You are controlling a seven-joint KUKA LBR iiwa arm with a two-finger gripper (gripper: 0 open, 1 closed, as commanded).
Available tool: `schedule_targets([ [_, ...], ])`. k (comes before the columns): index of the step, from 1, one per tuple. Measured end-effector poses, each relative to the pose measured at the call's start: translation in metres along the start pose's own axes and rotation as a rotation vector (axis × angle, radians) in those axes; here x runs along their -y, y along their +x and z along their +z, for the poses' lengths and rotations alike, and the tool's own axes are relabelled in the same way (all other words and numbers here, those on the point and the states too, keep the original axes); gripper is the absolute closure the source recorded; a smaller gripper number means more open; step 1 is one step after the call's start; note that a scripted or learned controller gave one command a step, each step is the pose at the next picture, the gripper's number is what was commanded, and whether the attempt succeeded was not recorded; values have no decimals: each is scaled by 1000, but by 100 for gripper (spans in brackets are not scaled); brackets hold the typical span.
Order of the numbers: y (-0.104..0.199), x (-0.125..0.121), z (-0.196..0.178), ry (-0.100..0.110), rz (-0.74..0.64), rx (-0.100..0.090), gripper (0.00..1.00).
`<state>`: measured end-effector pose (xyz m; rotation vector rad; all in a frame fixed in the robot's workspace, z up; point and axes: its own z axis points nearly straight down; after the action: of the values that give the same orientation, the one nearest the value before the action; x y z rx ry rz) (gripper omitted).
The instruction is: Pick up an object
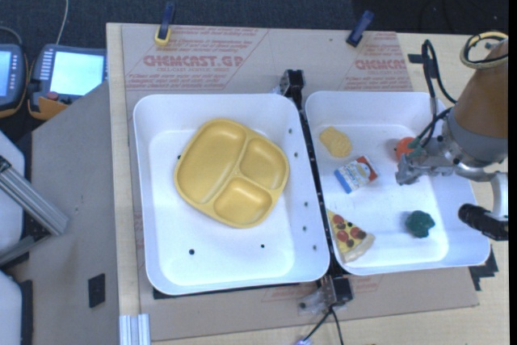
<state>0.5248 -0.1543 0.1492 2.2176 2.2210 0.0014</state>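
Hand (410, 170) low in the right bin (380, 261), beside an orange-red piece (404, 146) — likely the target; grip state impossible to tell. Wrapped packet (355, 174), green toy (419, 223), pizza slice (350, 235) spread nearby — easy reach.

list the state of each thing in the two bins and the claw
yellow divided plate: flat, right way up, in the left bin
yellow round piece: lying loose in the right bin
small carton: on its side
pizza slice: flat, at the near left corner
green piece: loose, untouched
orange piece: partly hidden beside the claw
claw: low in the right bin, grip unclear
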Motion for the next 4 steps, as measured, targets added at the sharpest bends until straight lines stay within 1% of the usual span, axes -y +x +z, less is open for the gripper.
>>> schedule_targets([
  [1, -7, -8, -50, -1, 1, 1, 100],
  [2, -8, -9, -73, -2, 0, 1, 100],
  [3, 39, -31, -84, -1, -3, -1, 100],
  [4, 80, -46, -83, 0, -3, -1, 100],
])
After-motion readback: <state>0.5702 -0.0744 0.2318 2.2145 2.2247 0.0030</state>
